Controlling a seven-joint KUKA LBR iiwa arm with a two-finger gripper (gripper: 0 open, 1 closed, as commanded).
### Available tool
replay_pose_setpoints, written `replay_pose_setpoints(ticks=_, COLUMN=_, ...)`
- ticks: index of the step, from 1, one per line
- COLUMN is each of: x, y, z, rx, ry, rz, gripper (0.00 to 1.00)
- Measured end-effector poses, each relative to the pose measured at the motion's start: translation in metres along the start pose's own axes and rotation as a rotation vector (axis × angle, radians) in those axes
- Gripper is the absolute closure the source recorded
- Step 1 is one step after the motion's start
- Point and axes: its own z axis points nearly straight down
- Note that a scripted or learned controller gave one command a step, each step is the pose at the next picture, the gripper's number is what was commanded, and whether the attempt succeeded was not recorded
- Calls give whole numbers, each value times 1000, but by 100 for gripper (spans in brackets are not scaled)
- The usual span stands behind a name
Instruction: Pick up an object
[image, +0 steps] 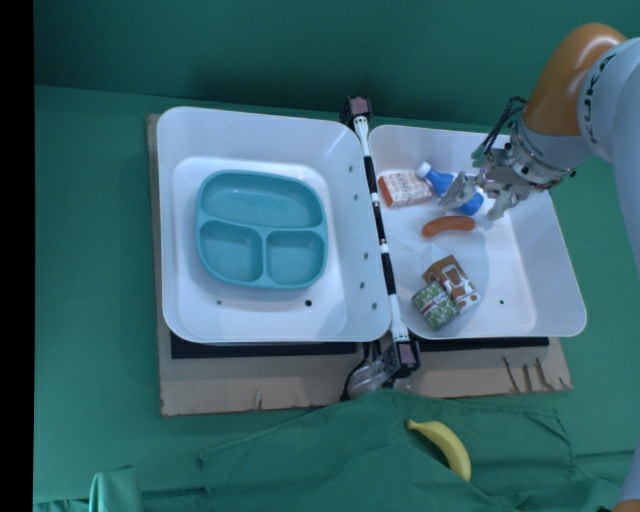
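My gripper (474, 197) hangs low over the back of the right bin (540, 290). It is open, one finger on each side of the wide end of a blue bottle (437, 180) that lies on the bin floor with its white cap pointing to the back left. A red-brown sausage (448, 226) lies just in front of the gripper. Left of the bottle is an orange-and-white carton (403, 188). Nearer the front stand a brown carton (452, 279) and a green carton (433, 305), touching each other.
The left bin (190, 135) holds a teal divided plate (262, 229). A black-and-white bar (377, 215) separates the two bins. A yellow banana (443, 446) lies on green cloth in front of the bench, outside the bins.
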Motion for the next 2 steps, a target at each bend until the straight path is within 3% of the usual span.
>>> replay_pose_setpoints(ticks=1, x=-1, y=2, z=-19, rx=-15, ry=-4, rz=2, gripper=100)
replay_pose_setpoints(ticks=2, x=36, y=48, z=-82, rx=-19, ry=-2, rz=-7, gripper=100)
